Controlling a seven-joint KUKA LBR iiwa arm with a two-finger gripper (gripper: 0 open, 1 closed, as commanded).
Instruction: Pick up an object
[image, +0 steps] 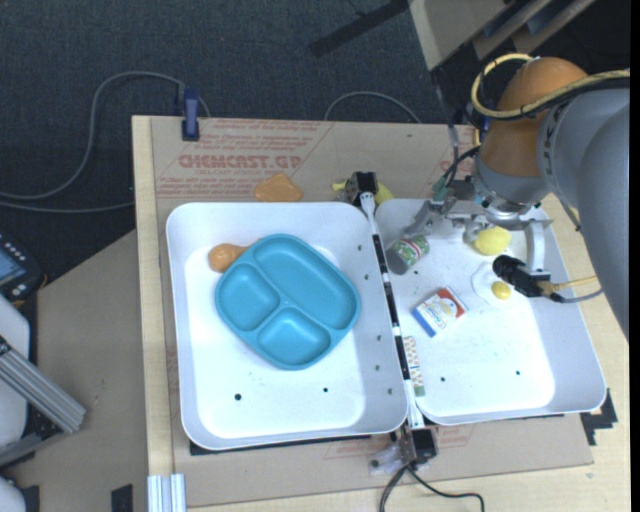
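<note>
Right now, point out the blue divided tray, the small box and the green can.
blue divided tray (287, 298): camera view, centre ridge.
small box (438, 310): camera view, top face.
green can (408, 250): camera view, side wall.

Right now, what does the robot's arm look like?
The arm is thick, rounded and grey, with a shiny orange band above the wrist. A yellow cable loops over the band. Thin black wires hang near the metal gripper.

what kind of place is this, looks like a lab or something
Probably a robotics lab test bench: a grey robot arm with an orange band reaches over two shallow white plastic bins on a bare wooden board, with loose cables trailing over dark carpet.
</note>
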